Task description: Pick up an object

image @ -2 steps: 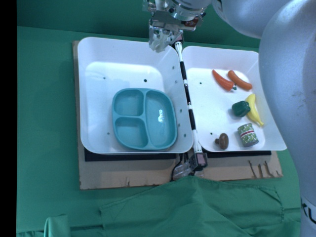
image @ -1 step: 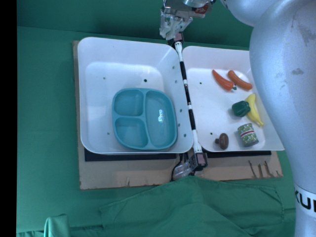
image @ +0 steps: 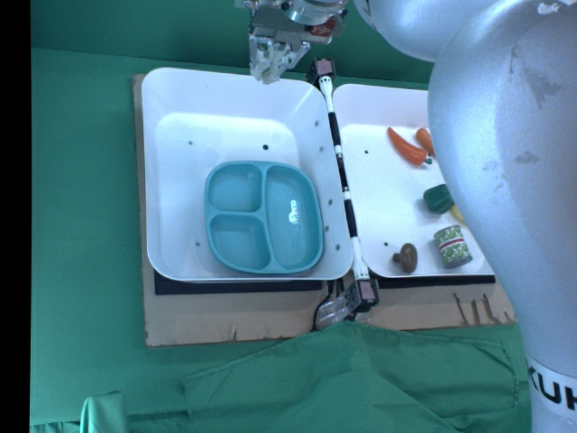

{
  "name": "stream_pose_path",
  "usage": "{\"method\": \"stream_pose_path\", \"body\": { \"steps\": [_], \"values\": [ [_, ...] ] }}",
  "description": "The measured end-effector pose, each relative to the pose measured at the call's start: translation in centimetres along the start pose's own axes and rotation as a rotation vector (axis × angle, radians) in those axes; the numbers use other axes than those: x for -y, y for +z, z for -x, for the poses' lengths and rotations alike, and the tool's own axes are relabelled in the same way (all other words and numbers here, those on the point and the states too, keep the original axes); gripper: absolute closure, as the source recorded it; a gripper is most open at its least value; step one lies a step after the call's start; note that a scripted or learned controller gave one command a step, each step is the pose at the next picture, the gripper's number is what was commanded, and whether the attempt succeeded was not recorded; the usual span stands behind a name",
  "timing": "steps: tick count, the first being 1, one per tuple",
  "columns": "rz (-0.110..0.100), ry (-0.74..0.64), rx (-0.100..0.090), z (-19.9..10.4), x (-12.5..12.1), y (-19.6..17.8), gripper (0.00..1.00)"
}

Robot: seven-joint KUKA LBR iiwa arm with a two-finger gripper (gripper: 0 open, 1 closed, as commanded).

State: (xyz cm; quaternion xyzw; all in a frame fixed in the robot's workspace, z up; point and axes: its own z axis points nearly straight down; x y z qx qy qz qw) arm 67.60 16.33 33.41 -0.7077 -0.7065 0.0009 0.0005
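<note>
The claw (image: pixel 270 61) hangs over the far rim of the left shallow white bin (image: pixel 171 97) with nothing between its fingers (open or closed, I cannot tell), so the pick is not begun; next it must cross to the right white bin (image: pixel 379 197), where the orange pepper-shaped toy (image: pixel 407 146) lies.

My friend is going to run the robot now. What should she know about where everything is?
Gripper: up over the far rim of the left bin, with nothing seen between its fingers; whether they are open or shut is unclear.
Left bin: holds a teal divided plate.
Right bin: two orange carrots, a green pepper, a small brown piece and a little can. The arm covers part of this bin.
Done: nothing picked up yet.
Left: move the gripper to an object, grasp it and lift it.
</note>
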Motion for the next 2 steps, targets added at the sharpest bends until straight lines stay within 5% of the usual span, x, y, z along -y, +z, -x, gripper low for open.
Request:
{"method": "stream_pose_path", "body": {
  "steps": [1, 2],
  "values": [
    [0.004, 0.001, 0.001, 3.2, -2.5, 0.5, 1.0],
    [0.004, 0.0, 0.0, 0.8, -2.4, -0.7, 1.0]
  ]
}}
